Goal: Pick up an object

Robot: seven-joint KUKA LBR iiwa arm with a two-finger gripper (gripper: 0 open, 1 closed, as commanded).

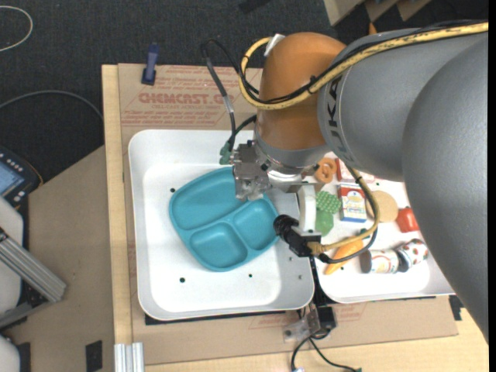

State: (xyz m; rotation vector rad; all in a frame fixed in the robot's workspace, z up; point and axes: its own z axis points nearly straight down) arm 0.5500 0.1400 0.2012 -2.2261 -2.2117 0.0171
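Observation:
A teal divided plate [221,223] lies flat in the left white bin [155,231], slightly right of the bin's middle. My gripper [249,183] hangs under the orange wrist band and comes down at the plate's far right rim, touching or just above it. The arm's body hides how the gripper meets the rim. Nothing is visibly lifted off the bin floor.
The right bin [387,287] holds several small items: a green piece [327,208], a small box [353,204], an orange carrot-like piece [347,248] and a red piece [407,220]. The arm covers much of that bin. A blue clamp [149,64] sits at the board's far edge.

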